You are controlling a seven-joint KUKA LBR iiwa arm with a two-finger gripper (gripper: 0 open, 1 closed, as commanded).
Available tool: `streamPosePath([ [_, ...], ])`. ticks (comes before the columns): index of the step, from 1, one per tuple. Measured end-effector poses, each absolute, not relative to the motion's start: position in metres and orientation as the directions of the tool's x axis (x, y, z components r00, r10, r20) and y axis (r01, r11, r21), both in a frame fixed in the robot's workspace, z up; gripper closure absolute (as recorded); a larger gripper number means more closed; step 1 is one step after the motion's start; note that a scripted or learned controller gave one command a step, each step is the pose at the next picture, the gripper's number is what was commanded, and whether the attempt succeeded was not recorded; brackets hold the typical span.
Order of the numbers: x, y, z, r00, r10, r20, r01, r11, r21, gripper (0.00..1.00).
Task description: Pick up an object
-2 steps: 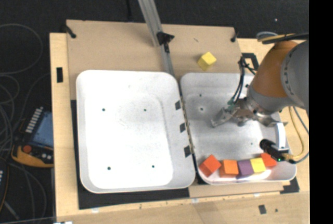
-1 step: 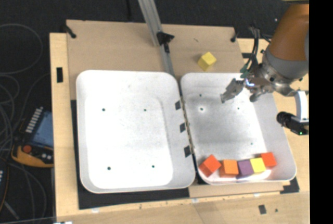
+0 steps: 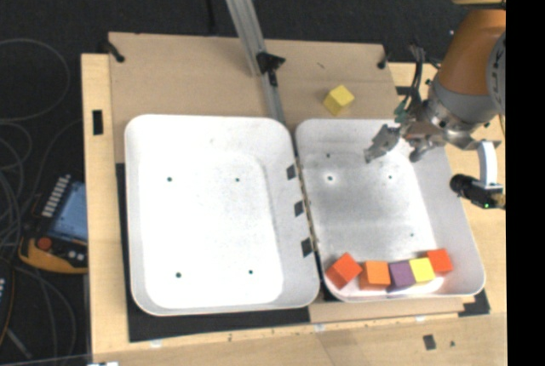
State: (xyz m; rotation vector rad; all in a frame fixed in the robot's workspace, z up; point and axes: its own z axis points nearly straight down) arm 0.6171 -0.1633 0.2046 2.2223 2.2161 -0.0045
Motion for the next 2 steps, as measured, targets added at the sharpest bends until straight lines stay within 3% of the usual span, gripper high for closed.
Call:
streamPosePath([
  [1,0.627,-0.110,0.095,-0.005,1.000,0.001,1.000,0.005,-0.005,0.00],
  [2,0.630,-0.203,0.098,0.005,1.000,-0.005,1.000,-0.005,0.003,0.00],
])
